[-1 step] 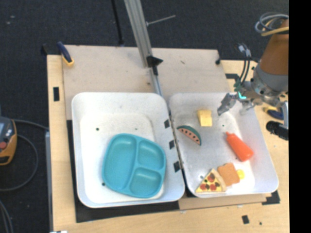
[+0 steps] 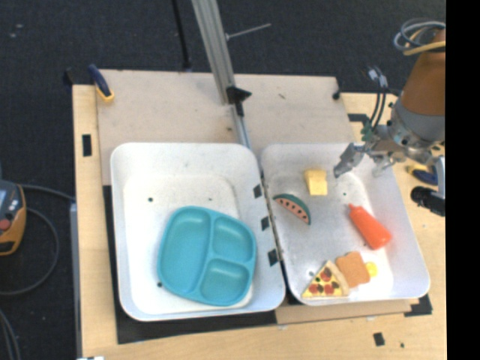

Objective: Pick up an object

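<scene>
Two white bins are carried by the worktop point(image 2: 172, 107). One teal divided plate point(image 2: 208, 255) is held in the left bin point(image 2: 131, 167). Five toy foods are counted in the right bin point(image 2: 405, 272): one watermelon slice point(image 2: 292, 208), one pizza slice point(image 2: 325, 283), one yellow block point(image 2: 316, 182), one toast point(image 2: 352, 269), one orange bottle point(image 2: 368, 226). The jaws point(image 2: 365, 160) are seen spread, nothing pinched, above the far edge.

From my remote station I count two white bins, the left bin point(image 2: 127, 171) and the right bin point(image 2: 397, 208). One teal divided plate point(image 2: 208, 255) lies in the left. The right holds five toy foods: one cheese cube point(image 2: 316, 182), one watermelon slice point(image 2: 292, 208), one orange bottle point(image 2: 369, 226), one pizza slice point(image 2: 326, 283), one toast piece point(image 2: 353, 268).
</scene>
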`<state>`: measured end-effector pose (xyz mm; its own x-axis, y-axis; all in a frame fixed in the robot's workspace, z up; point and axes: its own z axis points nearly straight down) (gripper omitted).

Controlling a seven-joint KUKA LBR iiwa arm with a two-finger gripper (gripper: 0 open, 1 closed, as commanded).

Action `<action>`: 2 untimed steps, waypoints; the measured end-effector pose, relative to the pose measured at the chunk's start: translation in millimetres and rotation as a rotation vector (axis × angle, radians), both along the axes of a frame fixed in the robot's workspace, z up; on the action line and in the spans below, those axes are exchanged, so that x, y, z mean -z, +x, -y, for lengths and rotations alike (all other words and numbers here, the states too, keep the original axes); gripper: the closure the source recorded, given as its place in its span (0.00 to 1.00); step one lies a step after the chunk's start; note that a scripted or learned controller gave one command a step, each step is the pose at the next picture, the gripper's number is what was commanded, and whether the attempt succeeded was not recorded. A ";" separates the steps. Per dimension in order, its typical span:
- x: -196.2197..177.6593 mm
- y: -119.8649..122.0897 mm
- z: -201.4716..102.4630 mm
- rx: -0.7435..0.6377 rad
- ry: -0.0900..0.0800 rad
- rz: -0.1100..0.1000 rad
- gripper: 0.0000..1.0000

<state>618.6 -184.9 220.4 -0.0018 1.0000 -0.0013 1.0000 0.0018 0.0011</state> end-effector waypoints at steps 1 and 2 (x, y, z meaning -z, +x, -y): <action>43.8 5.9 2.1 0.000 -0.001 -0.002 0.00; 103.5 10.0 -3.5 -0.002 0.001 -0.004 0.00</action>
